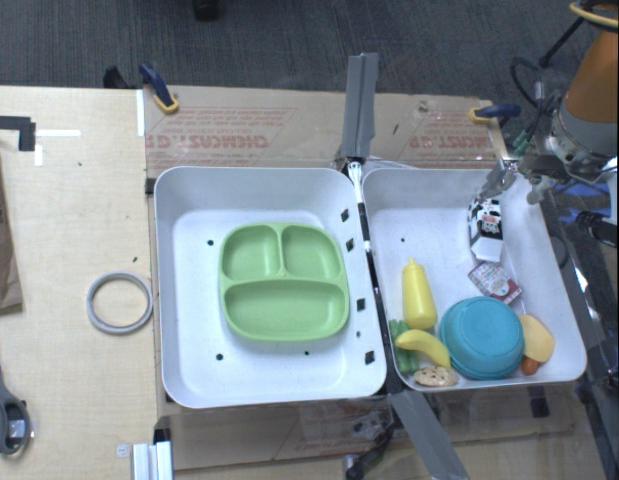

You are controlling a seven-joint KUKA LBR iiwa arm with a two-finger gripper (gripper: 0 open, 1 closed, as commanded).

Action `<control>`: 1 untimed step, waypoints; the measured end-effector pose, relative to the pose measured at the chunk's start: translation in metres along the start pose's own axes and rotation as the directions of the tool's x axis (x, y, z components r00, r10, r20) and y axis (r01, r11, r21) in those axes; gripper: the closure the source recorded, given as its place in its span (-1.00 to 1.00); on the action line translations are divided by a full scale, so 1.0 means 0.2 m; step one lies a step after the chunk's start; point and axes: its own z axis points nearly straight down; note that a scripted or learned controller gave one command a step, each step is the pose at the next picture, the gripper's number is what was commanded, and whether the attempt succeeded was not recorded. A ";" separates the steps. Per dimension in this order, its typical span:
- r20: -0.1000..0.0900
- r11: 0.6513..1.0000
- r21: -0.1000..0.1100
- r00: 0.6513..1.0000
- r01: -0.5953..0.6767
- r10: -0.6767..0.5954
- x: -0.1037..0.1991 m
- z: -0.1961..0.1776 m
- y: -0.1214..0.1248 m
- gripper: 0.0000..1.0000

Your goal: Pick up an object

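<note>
My gripper [519,181] hangs over the far right corner of the right bin [429,218], its two fingers standing apart with nothing between them. Just below and left of it a small black-and-white carton [486,220] lies against the bin's floor. Further forward are a red-and-white packet [496,282], a yellow bottle [419,294], a blue bowl [481,339], a banana [421,344], a cookie [433,375] and a yellow-orange fruit [537,339].
The left bin [179,268] holds a green divided plate [284,281]. A tape ring [119,301] and scissors [4,423] lie on the bench at the left. A grey bar [360,108] rises behind the bins' shared wall.
</note>
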 end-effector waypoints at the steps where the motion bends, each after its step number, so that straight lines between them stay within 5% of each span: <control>1: -0.001 0.994 -0.002 0.994 0.107 -0.107 0.20 -0.03 0.01 -1.00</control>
